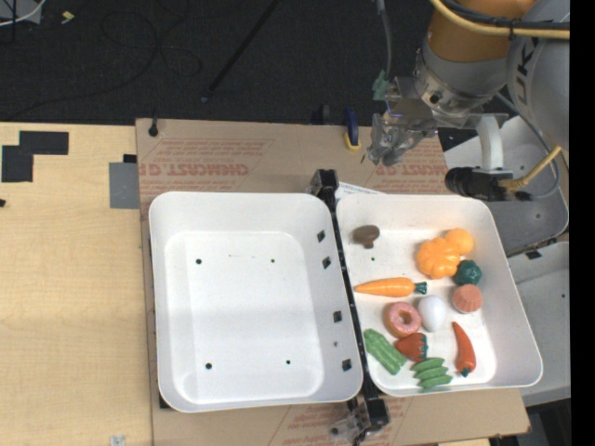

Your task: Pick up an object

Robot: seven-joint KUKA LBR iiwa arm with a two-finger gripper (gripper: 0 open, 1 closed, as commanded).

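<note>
Tool (pixel 389 149) hovering above right bin's (pixel 507 249) far rim, my fingers' state unclear from here. Toys clustered in right bin. Brown mushroom (pixel 365 235) nearest me, standing apart: drop straight down, centre over cap, avoid divider.

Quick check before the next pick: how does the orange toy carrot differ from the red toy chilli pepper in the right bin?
The orange toy carrot lies crosswise near the bin's middle; the red toy chilli pepper lies lengthwise, near the front right corner. The carrot is straight with a green tip at its right end; the chilli curves slightly and is all red. The carrot looks a little longer. Both are slim, tapered and lie flat in the right white bin.
</note>
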